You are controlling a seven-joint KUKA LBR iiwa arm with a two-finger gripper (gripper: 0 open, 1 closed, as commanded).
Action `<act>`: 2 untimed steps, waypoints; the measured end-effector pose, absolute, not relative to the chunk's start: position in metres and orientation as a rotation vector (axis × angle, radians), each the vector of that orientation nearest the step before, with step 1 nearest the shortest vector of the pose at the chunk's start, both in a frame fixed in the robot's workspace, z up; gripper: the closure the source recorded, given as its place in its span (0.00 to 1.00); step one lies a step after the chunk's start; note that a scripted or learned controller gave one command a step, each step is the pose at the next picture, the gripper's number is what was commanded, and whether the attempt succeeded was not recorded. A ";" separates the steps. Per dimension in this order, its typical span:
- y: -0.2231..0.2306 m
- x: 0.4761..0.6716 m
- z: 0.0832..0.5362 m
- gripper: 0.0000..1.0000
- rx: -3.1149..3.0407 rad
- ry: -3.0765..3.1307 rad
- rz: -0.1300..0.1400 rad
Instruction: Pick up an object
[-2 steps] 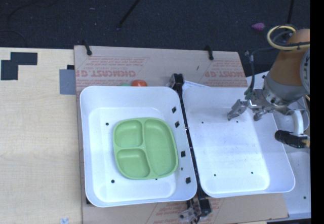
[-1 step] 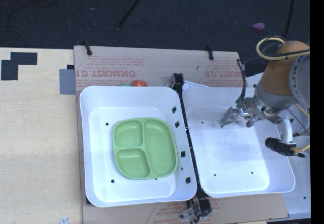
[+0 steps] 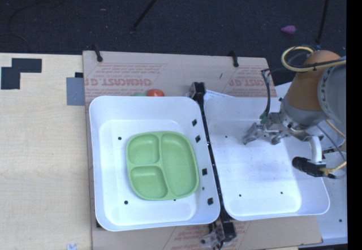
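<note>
The arm reaches in from the right, its gripper (image 3: pixel 253 136) low over the right bin (image 3: pixel 266 209), near that bin's far right side. Whether it's open or closed, I cannot tell from this slant, and nothing shows in its grasp. The likely target, a green divided plate (image 3: pixel 162 165), lies flat in the middle of the left bin (image 3: pixel 107 130), well apart from the gripper. This looks like the approach step, with no pick made yet. Next it needs to cross the divider (image 3: pixel 206 152) and come down over the plate's rim.
</note>
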State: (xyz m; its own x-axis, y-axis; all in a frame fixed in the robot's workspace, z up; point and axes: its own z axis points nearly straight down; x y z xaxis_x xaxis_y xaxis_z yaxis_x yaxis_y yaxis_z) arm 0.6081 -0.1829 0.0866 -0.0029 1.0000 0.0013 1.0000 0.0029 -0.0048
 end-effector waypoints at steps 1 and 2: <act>-0.183 0.608 0.098 1.00 -2.215 -2.222 0.003; -0.182 0.605 0.141 1.00 -2.222 -2.223 -0.001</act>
